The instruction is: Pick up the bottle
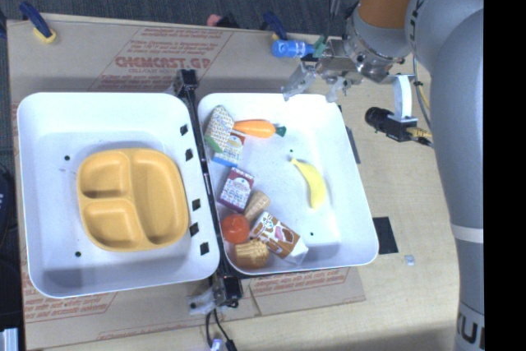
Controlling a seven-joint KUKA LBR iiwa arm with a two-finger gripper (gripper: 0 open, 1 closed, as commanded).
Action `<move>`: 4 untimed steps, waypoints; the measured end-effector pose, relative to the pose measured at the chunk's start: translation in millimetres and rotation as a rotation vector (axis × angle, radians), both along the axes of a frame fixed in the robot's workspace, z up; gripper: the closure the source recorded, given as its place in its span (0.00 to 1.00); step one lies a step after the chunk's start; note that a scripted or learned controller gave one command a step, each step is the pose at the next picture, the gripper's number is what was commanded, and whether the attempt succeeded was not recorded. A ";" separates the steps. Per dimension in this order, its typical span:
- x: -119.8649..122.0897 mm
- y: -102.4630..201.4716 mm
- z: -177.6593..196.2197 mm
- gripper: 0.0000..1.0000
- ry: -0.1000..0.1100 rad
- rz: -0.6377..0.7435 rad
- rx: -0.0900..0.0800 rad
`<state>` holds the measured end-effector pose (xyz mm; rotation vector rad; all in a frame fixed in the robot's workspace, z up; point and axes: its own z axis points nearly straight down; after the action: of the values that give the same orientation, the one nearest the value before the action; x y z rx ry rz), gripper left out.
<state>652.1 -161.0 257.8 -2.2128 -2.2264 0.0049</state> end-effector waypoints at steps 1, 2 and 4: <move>0.4 0.6 10.4 1.00 0.002 0.005 0.000; -78.0 -27.4 27.2 1.00 -0.001 0.049 0.000; -175.9 -31.0 66.4 1.00 0.002 -0.369 0.000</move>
<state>476.2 -192.0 324.2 -2.5818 -1.7817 0.0065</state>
